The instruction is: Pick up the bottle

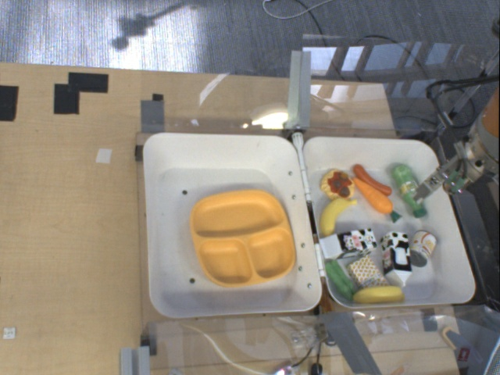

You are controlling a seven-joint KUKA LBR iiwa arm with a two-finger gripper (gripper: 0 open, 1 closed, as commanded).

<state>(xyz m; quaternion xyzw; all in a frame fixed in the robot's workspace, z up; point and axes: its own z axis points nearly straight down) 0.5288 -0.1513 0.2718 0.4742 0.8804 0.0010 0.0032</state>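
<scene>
1. Toward the far right corner of the right bin lies the green bottle, on its side, just beside the carrot and sausage.
2. Close by its near end hangs the gripper, reaching in from the right; whether the jaws are apart or together, I cannot tell.
3. Packed toys fill the rest: bananas, cartons, a can, likely jumbled to test picking.
4. Beside it, the left bin holds a yellow tray.
</scene>
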